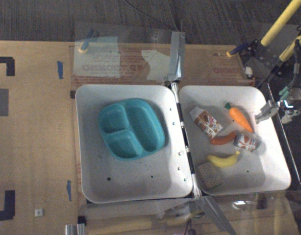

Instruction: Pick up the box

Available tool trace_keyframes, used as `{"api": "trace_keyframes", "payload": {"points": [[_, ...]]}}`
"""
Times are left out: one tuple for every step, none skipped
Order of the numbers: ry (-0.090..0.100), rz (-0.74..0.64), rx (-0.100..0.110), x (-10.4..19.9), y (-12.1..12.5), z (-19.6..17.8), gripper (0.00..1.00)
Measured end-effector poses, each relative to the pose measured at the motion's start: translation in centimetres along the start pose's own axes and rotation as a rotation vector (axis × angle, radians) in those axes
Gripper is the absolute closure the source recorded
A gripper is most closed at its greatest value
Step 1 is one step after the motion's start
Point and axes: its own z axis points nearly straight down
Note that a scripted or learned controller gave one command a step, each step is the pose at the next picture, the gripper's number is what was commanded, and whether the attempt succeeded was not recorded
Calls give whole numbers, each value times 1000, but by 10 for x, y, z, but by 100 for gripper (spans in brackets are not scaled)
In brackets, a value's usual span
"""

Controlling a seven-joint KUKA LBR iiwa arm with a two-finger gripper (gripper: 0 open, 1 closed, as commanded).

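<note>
Right now, box (206, 122) lying flat in upper-left of right bin (278, 180), near carrot (240, 119) & sausage (223, 139). Gripper (266, 112) at bin's right rim, well apart from box; can't tell finger state.

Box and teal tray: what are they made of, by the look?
Box: probably printed carton or a plastic toy copy; flat faces, white with a brown panel, too blurred to settle. Teal tray: looks like moulded plastic; uniform colour, rounded rim, three pressed compartments, soft sheen.
</note>
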Motion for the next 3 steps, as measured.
{"api": "trace_keyframes", "payload": {"points": [[0,45,1,88,44,135,0],[-2,-8,-6,107,72,175,0],[-3,-4,-13,105,74,164,100]]}}
